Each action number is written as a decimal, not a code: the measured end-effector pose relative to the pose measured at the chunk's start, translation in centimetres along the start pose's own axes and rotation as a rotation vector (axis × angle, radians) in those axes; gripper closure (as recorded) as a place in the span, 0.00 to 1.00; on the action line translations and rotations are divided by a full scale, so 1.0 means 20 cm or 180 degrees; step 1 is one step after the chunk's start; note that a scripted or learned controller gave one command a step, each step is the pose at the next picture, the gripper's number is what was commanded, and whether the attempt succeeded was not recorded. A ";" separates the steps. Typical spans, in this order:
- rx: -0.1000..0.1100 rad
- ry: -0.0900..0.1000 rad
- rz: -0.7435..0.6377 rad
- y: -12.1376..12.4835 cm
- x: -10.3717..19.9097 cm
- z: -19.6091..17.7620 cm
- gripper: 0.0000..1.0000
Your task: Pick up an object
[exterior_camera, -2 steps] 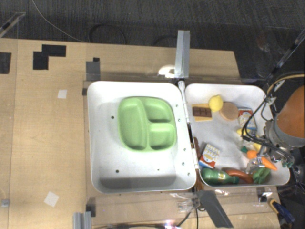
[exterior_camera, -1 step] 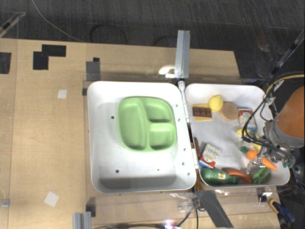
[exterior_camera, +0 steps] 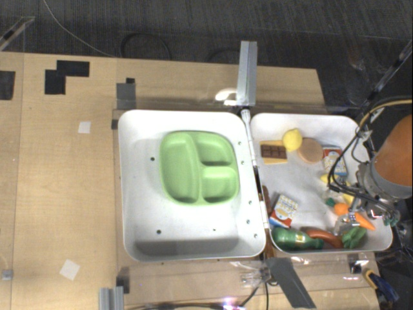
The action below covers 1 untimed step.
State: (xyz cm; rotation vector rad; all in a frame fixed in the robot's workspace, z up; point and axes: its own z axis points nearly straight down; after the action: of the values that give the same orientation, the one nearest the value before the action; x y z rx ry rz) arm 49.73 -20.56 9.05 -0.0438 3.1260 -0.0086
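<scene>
The right bin (exterior_camera: pixel 303 123) holds several small objects. A yellow lemon (exterior_camera: pixel 292 139), a brown chocolate bar (exterior_camera: pixel 273 152) and a tan round piece (exterior_camera: pixel 310 150) lie near its far side. A small printed box (exterior_camera: pixel 284 206), a green bottle (exterior_camera: pixel 293 239) and a red-brown piece (exterior_camera: pixel 322 234) lie along its near side. My gripper (exterior_camera: pixel 351 219) is low in the bin's near right corner, among an orange carrot (exterior_camera: pixel 366 224), a green leafy piece (exterior_camera: pixel 354 237) and a small orange piece (exterior_camera: pixel 339 207). The arm and its cables hide part of that corner.
The left bin (exterior_camera: pixel 139 192) carries a light green divided plate (exterior_camera: pixel 197 166). A metal post (exterior_camera: pixel 247 73) stands behind the wall between the bins. The arm's orange band (exterior_camera: pixel 395 157) hangs over the right bin's right edge, trailing black cables (exterior_camera: pixel 352 150).
</scene>
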 end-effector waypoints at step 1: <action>0.0004 -0.0017 -0.0153 0.00 0.01 0.00 0.00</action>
State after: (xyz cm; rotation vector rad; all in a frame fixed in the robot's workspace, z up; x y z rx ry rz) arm 49.55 -20.53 9.06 -0.1189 3.1190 -0.0108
